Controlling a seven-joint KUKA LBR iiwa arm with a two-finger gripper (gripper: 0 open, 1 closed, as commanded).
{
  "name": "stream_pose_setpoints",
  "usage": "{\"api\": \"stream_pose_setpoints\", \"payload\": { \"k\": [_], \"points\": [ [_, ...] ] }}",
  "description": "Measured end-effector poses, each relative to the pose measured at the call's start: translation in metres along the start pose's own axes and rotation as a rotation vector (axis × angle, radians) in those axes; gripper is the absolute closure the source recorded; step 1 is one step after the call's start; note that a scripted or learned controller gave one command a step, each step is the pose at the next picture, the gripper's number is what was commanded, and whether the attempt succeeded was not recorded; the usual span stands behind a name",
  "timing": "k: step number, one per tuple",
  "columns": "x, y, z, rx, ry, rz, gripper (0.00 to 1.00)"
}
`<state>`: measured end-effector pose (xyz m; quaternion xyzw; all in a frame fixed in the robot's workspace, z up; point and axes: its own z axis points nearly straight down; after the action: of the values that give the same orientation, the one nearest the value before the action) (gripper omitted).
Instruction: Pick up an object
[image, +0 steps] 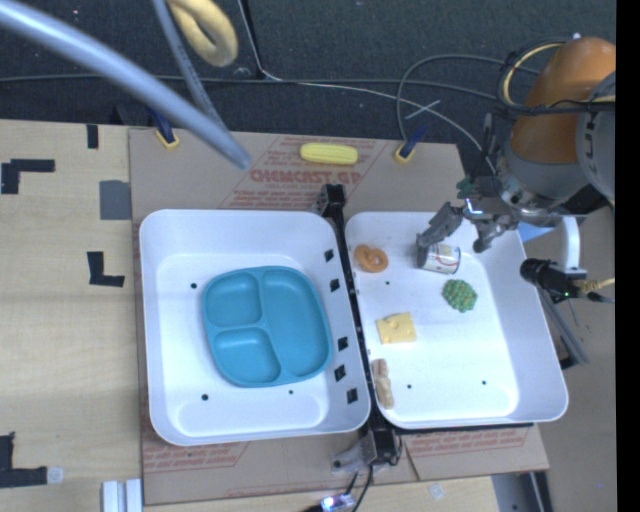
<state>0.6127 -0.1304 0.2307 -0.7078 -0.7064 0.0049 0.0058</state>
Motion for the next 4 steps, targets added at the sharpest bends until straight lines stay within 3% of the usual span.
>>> {"api": "stream_pose_setpoints", "payload": {
  "k": [1,3,4],
  "points": [
    [0.000,0.002,-0.009,-0.013,-0.002,-0.004,0.00],
    [-0.014,-0.006,0.109,-0.009,-0.002,-0.003,0.00],
    [-0.014,-0.006,0.147,-0.014,-0.003,-0.004,0.00]
  ]
}}
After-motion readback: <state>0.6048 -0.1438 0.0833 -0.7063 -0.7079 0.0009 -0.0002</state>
